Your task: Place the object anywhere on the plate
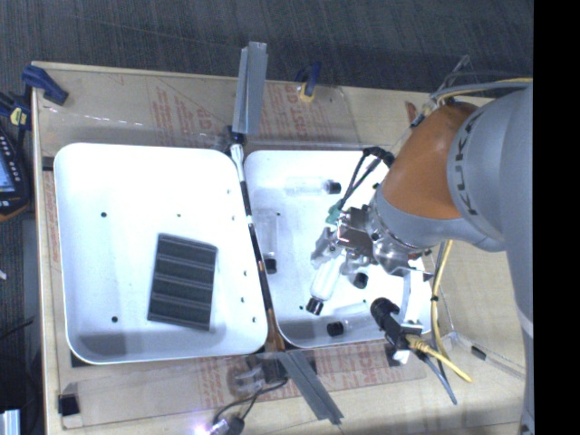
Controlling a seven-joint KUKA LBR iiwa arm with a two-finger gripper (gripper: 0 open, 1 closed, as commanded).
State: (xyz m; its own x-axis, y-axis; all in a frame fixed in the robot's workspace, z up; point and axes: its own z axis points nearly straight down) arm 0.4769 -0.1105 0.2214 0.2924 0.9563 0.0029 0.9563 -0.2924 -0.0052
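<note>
The dark ribbed plate (183, 281) is seen lying flat in the left bin (82, 166). The gripper (319, 297) is lowered into the right bin (281, 175), and a pale, bottle-like object (324, 284) with a dark end is seen right at its tip; whether it is pinched or merely touched cannot be told, nor how the jaws stand. If the hold is loose, the object may be dropped on the way over the wall between the bins, or left behind altogether. A smooth round body could also be squeezed out sideways. Much of the right bin is covered by the arm (453, 170), and the small dark bits (335, 328) near its front wall are too small to be identified.
</note>
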